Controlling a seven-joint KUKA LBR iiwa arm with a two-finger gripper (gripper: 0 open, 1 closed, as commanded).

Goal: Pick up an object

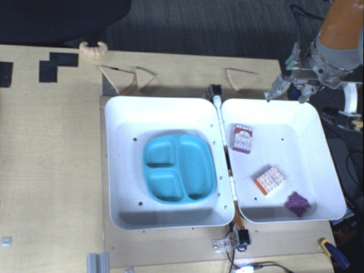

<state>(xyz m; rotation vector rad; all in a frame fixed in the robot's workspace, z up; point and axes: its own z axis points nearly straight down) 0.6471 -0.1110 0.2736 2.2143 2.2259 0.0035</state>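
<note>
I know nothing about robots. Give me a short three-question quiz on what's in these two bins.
1. True or false: the blue divided tray lies in the left bin.
2. How many loose items lie in the right bin?
3. Which item lies nearest the bin's front edge: A) red-and-white packet, B) orange box, C) purple object?

Key: 1 true. 2 three. 3 C.

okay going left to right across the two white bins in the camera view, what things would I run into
Blue divided tray in the left bin → red and white packet → orange and white box → purple lump, those three in the right bin. The gripper hangs over the right bin's far rim.
</note>
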